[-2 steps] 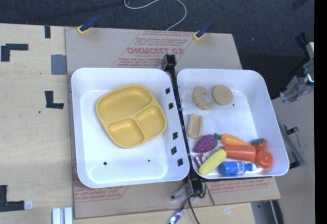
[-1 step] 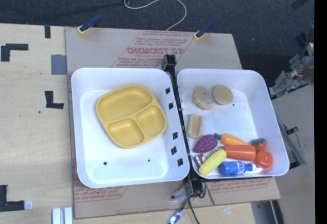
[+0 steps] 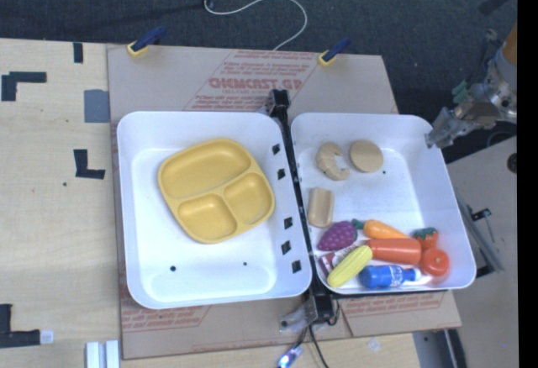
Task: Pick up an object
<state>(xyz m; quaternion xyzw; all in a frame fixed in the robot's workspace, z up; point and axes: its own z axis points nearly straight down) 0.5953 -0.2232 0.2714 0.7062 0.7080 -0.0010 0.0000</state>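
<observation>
gripper off the far right corner, toys all down and to its left

the gripper (image 3: 439,133) hangs just outside the upper right corner of the right bin (image 3: 395,119), near its rim, with the arm's grey bulk and a bit of orange above it at the edge of view. from where i stand it looks like a dark, blurred tip pointing down-left toward the bin; whether it is spread or closed i cannot tell, and nothing can be made out in it.

everything it could pick lies inside that right bin, to the gripper's left and lower. nearest are the round tan cookie (image 3: 366,156) and the bitten bread piece (image 3: 333,161), side by side in the upper part of the bin, well apart from the rest. a tan slice (image 3: 319,207) sits by the divider, long axis running up and down the view.

the crowded part is the lower right corner: purple grapes (image 3: 337,234), a corn cob (image 3: 349,265) lying on a slant, a carrot (image 3: 384,230), a red-orange sausage (image 3: 393,251) lying nearly across, a blue bottle (image 3: 387,276) also lying across, and a tomato (image 3: 435,262). these touch or overlap, so their edges are hard to separate.

the left bin (image 3: 134,190) holds a yellow divided plate (image 3: 217,189).

my guess is the cookie is the easiest reach: closest and standing clear of its neighbours.
</observation>
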